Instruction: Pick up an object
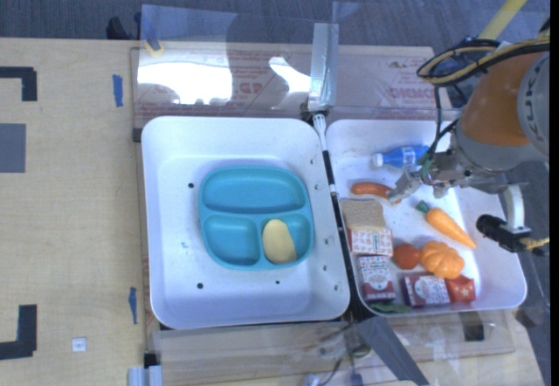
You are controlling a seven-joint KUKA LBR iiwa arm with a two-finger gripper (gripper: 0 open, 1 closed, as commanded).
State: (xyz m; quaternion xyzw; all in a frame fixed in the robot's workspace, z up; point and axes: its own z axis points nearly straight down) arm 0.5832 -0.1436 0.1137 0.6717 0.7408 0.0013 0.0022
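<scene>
My gripper (419, 187) hangs over the upper middle of the right bin (505, 281). It is open, with bare white bin floor between its fingers. An orange-red sausage (370, 189) lies just left of it. A clear bottle with a blue label (397, 156) lies just above it. A carrot (447, 224) lies just below and to the right. Lower in this bin sit a tomato (405, 255) and an orange pumpkin-like piece (441, 259). Nothing is between the fingers.
A cracker box (367, 227), a dark red box (376, 276) and a red packet (437, 290) line the right bin's left and front sides. The left bin (170, 201) bears a blue divided tray (253, 192) with a yellow potato-like piece (279, 241).
</scene>
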